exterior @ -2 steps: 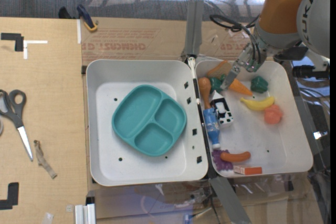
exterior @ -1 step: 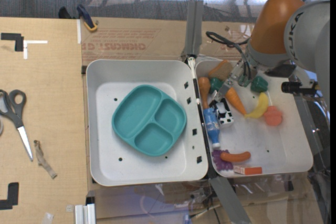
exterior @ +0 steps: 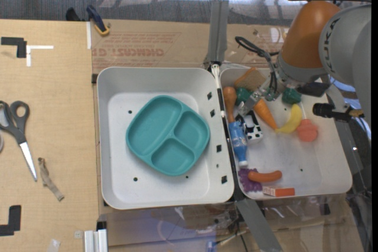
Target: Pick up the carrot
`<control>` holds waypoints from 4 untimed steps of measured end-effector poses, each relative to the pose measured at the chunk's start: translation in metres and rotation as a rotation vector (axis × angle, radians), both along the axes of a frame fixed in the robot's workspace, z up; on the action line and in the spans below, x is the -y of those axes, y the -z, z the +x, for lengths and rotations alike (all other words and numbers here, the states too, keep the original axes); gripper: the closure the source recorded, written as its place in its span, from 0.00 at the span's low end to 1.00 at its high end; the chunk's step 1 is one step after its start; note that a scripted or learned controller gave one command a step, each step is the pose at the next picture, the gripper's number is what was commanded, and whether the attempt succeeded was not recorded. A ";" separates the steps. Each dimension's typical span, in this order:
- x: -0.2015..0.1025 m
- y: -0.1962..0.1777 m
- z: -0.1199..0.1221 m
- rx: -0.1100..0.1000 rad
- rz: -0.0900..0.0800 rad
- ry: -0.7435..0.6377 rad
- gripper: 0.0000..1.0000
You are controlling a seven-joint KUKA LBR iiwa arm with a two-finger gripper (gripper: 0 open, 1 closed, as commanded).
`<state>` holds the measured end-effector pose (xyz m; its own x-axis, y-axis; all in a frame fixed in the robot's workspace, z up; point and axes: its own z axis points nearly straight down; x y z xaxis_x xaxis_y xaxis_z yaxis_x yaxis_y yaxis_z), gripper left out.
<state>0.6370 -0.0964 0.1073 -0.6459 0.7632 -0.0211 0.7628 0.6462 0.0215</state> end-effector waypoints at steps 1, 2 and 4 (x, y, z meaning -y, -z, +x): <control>-0.001 -0.011 0.001 0.003 0.000 -0.003 1.00; 0.004 -0.001 -0.038 0.006 -0.004 -0.111 1.00; -0.096 -0.093 -0.093 -0.032 0.006 0.296 1.00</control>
<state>0.5439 -0.0006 0.2000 -0.3958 0.9183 0.0005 0.9183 0.3958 -0.0028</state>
